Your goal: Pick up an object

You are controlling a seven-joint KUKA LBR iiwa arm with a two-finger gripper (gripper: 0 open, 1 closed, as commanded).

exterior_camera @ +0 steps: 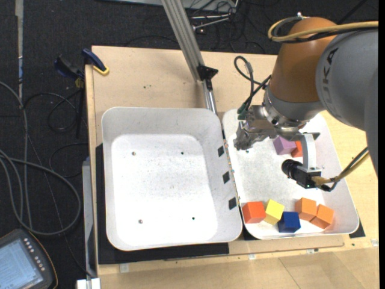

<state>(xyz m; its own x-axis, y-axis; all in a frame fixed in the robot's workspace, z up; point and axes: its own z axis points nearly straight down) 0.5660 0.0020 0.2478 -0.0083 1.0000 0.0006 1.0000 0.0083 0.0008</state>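
Orange-banded arm (pixel 313 59) poised over right bin (pixel 343 233), gripper (pixel 245 138) beside purple block (pixel 284 145), finger state indiscernible; remaining blocks (pixel 289 214) cluster at near edge, so centre squarely over one block before descending.

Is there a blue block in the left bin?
No, the blue block lies in the right bin beside the yellow block.
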